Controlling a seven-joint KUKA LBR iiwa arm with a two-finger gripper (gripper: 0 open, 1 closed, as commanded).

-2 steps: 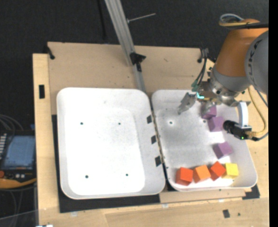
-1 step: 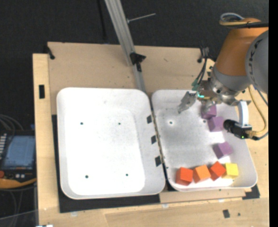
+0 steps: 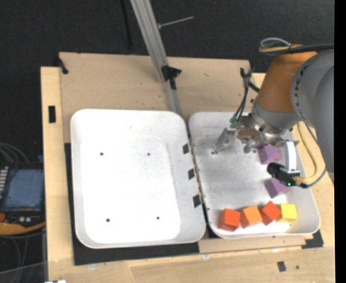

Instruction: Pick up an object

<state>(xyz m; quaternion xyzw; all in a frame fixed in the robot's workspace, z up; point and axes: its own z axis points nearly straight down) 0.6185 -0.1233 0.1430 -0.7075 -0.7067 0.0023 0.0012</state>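
We see the grey arm (image 3: 314, 93) reach in from the right, its orange band (image 3: 279, 90) above the wrist, and bend down over the upper part of the right bin (image 3: 220, 175). The gripper (image 3: 236, 139) hangs low over the bin floor, its two fingers (image 3: 223, 141) spread apart with nothing between them.

We count six blocks in the right bin. Four sit in a row along its lower wall: a red-orange block (image 3: 230, 219), an orange block (image 3: 251, 216), a red block (image 3: 271, 211) and a yellow block (image 3: 288, 211), each touching or just beside its neighbour. Two purple blocks lie higher up toward the right wall: one purple block (image 3: 270, 153) just beside the wrist and partly hidden by it, and a second purple block (image 3: 274, 187) below it, partly behind a black fitting on the arm.

We count two white bins side by side; the left bin (image 3: 131, 175) shows a few dark specks on its floor. A metal pole (image 3: 152, 37) slants above the bins.
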